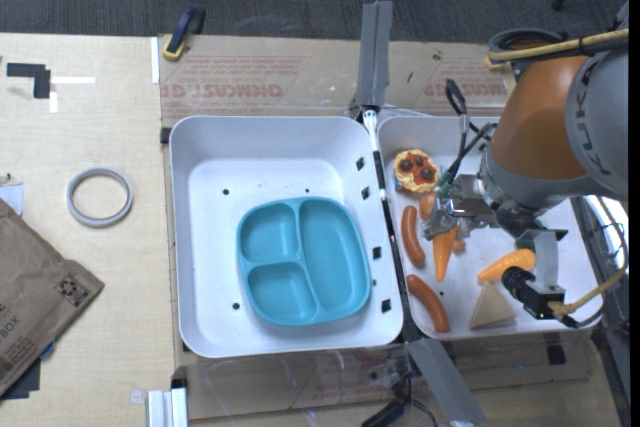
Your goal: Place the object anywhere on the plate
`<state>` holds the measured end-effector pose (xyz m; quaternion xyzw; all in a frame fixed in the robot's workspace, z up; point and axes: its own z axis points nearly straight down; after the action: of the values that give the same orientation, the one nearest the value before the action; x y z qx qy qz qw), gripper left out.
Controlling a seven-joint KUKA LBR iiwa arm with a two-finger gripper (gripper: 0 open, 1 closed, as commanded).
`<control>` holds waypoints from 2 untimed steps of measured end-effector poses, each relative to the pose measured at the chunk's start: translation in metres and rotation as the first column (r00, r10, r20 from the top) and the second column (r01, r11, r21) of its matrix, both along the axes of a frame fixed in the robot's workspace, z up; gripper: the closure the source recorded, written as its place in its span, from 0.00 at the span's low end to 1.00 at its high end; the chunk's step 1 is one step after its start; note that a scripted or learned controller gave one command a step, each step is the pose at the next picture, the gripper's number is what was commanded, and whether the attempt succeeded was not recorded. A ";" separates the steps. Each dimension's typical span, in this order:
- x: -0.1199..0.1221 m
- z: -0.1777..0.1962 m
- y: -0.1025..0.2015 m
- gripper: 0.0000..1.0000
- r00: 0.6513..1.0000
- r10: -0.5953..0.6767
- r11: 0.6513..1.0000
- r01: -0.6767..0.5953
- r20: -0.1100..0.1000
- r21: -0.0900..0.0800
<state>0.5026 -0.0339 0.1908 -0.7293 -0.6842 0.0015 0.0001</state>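
Pale wood of the table (80, 315) carries two shallow white bins side by side, with dark carpet beyond its far edge. Nearest the camera, a brown cardboard box (35, 300) lies at the lower left corner. In the left bin (200, 245) sits a turquoise plate (302, 260) with three compartments, tilted a little on the bin floor. In the right bin (590, 315), at its near end, lie a reddish sausage (428, 303) and, beside it, a pale wedge (490, 307). A little farther in, the pincer (448, 220) hangs over the bin at the end of the grey arm (560, 135) with its orange band; an orange carrot (441, 250) sits right under it, long axis running near to far, thin tip pointing toward the camera, thick end up at the fingers. Whether the fingers actually close on it, I cannot tell. A second sausage (411, 233) lies just left of the carrot, parallel to it, and an orange-yellow piece (508, 265) lies to its right. Farther still rests a small pizza toy (416, 171). Left of the bins a roll of tape (100, 197) lies on the table.
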 end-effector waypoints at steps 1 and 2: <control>0.071 0.000 0.046 1.00 0.976 0.219 0.976 -0.219 0.000 0.000; 0.017 0.000 0.110 1.00 0.972 0.236 0.972 -0.236 -0.002 0.001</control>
<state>0.5197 0.0763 0.1906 -0.6428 -0.7661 0.0019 0.0011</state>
